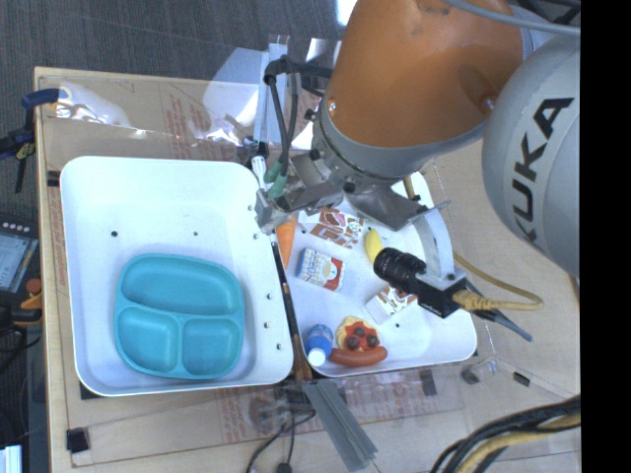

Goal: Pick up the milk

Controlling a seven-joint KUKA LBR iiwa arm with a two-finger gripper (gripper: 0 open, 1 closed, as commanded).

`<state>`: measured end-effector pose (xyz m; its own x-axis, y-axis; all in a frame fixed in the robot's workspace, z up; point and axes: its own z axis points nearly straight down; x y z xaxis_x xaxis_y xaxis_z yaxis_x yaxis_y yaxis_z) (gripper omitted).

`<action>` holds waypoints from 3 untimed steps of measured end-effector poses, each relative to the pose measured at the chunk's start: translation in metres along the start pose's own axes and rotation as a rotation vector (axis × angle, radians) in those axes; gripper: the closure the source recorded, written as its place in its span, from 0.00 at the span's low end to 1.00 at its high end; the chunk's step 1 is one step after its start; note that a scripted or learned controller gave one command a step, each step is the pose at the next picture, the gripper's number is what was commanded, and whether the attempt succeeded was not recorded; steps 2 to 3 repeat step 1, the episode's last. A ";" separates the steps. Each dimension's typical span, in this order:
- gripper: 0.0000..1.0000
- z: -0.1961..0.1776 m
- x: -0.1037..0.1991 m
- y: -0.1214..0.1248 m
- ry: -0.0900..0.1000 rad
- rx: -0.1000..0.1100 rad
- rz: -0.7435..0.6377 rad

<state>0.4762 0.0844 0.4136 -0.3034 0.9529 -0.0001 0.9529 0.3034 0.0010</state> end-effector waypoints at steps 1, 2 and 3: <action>1.00 -0.001 -0.045 -0.014 0.001 0.005 -0.405; 1.00 -0.001 -0.045 -0.014 0.001 0.005 -0.405; 1.00 -0.001 -0.045 -0.014 0.001 0.005 -0.405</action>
